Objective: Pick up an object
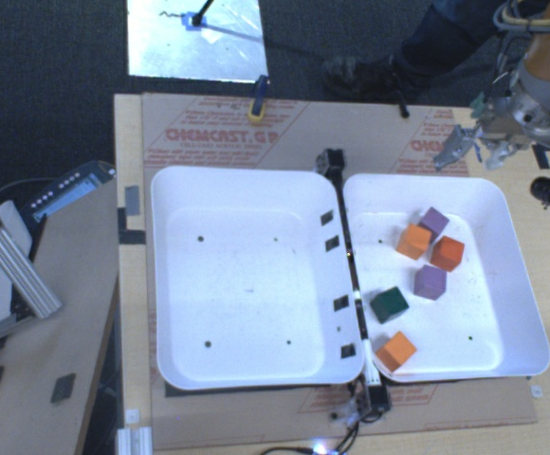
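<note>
My claw (457, 150) hangs over the tabletop (284, 126) beyond the right bin (517, 254), open wide and holding nothing. In that bin lie two purple cubes (433, 222), three orange cubes (413, 242) and one dark green cube (389, 303), all well apart from my claw.

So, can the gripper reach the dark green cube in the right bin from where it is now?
Probably yes. The gripper sits above the right bin's far rim, and the dark green cube lies apart from the other cubes, with nothing on top.
</note>
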`<action>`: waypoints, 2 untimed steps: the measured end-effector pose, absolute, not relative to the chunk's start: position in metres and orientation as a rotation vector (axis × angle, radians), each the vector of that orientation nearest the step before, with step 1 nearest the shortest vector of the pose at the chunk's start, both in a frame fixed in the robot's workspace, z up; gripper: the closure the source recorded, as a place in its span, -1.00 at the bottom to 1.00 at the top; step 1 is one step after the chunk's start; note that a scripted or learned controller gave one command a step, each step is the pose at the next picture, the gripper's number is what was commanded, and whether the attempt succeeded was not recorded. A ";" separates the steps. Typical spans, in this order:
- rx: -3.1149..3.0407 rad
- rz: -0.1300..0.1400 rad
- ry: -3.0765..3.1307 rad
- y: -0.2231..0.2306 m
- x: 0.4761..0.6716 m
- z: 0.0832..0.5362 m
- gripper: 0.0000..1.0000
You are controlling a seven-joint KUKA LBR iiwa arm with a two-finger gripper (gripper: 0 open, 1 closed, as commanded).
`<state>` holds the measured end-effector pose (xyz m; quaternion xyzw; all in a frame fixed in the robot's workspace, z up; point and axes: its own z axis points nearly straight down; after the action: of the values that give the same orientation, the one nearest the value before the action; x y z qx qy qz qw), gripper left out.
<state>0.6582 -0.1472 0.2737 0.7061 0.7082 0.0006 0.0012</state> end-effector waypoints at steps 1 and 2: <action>2.201 0.018 2.213 -0.184 0.595 0.109 -1.00; 2.204 0.012 2.212 -0.187 0.593 0.118 1.00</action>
<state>0.5935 -0.1873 0.1177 0.7058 0.7083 0.0038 0.0098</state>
